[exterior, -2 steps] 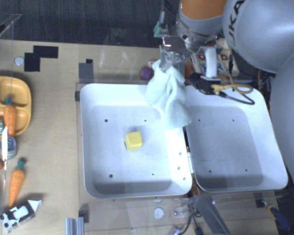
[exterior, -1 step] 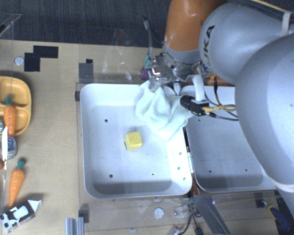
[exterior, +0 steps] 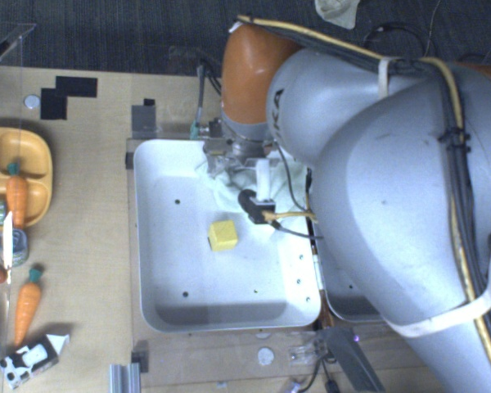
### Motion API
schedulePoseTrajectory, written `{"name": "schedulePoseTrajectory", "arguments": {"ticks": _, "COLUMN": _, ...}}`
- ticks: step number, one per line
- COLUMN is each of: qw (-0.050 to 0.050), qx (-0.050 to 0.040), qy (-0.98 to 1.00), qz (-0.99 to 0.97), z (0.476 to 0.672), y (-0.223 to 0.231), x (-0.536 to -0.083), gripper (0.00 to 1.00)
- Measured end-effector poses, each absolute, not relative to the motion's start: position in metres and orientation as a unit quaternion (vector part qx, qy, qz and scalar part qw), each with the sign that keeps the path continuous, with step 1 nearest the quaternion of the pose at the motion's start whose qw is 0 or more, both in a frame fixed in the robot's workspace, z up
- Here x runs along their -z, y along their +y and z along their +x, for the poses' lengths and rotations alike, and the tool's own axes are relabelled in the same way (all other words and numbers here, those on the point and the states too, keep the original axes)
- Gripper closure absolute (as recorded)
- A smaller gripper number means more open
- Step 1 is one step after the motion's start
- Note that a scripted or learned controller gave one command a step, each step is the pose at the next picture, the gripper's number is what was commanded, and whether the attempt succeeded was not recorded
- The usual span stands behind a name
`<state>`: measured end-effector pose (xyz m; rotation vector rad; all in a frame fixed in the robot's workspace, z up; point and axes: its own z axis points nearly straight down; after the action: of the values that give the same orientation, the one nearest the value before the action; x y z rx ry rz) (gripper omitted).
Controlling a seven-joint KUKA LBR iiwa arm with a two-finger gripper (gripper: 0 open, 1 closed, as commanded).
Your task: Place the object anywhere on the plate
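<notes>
Grey arm (exterior: 393,187) hogs the right side, its gripper (exterior: 233,158) at the left bin's (exterior: 159,244) 12 o'clock edge – can't tell its state – while the yellow block (exterior: 222,235) sits mid-bin toward 6 o'clock from it, so I'd center over it and drop straight – no plate spotted.

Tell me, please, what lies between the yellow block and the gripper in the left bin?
In the camera view, only bare white bin floor separates the yellow block from the gripper. A black cable hangs just right of that stretch.
</notes>
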<state>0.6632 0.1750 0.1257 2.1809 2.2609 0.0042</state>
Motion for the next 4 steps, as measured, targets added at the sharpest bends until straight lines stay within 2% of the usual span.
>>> {"name": "schedulePoseTrajectory", "arguments": {"ticks": 1, "qw": -0.001, "qx": -0.0010, "qy": 0.573, "qz": 0.819, "z": 0.638, "y": 0.221, "x": -0.122, "gripper": 1.00}}
{"name": "schedulePoseTrajectory", "arguments": {"ticks": 2, "qw": 0.000, "qx": -0.0024, "qy": 0.530, "qz": 0.848, "z": 0.649, "y": 0.190, "x": -0.160, "gripper": 1.00}}
{"name": "schedulePoseTrajectory", "arguments": {"ticks": 3, "qw": 0.001, "qx": -0.0020, "qy": 0.539, "qz": 0.842, "z": 0.669, "y": 0.121, "x": -0.181, "gripper": 1.00}}
{"name": "schedulePoseTrajectory", "arguments": {"ticks": 4, "qw": -0.001, "qx": -0.0008, "qy": 0.442, "qz": 0.897, "z": 0.652, "y": 0.200, "x": -0.123, "gripper": 1.00}}
